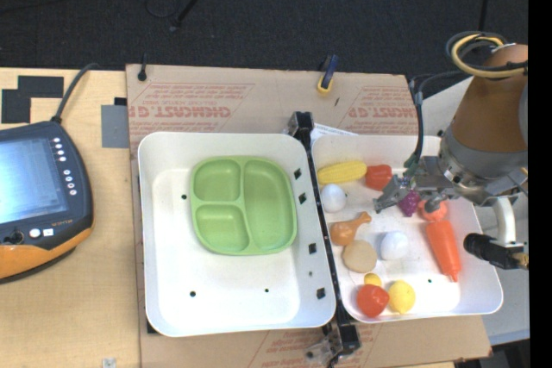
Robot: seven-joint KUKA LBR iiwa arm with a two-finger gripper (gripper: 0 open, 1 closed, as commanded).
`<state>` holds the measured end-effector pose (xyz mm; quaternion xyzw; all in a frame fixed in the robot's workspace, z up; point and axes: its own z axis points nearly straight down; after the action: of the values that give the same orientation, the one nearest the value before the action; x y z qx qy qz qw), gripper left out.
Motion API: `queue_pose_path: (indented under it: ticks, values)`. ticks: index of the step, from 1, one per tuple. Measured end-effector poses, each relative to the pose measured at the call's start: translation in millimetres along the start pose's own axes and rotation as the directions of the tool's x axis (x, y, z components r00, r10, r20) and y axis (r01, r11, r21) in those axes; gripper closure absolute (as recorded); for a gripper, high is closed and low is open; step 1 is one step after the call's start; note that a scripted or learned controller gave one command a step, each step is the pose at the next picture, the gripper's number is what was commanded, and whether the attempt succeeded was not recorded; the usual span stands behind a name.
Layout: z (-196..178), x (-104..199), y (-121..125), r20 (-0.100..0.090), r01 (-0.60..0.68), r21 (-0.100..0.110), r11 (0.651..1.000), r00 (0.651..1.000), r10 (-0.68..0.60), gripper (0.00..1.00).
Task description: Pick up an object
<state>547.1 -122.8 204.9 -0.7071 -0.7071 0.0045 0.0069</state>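
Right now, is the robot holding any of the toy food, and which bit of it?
It cannot be told. The gripper sits right over a small purple toy in the right bin, but a grip isn't clearly visible.

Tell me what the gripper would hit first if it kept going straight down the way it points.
Probably the purple toy right under the gripper, in the right bin. Depth is hard to judge from this slanted view.

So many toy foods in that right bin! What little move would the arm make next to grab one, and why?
Probably a short drop straight down. The gripper hovers in the right bin, right by a small purple piece, with the carrot just beside it. Whether it already holds anything is unclear, so lowering onto the purple piece seems the natural next step.
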Motion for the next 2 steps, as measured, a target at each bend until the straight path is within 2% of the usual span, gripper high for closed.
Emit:
queue_pose_path:
  ticks: [1,2]
  values:
    - [-4.9,-0.3,2.0,0.001,0.001,-0.009,1.0,1.0,-0.001,0.0]
    - [45.1,7.8,-4.5,0.0,0.004,-0.004,1.0,1.0,-0.004,0.0]
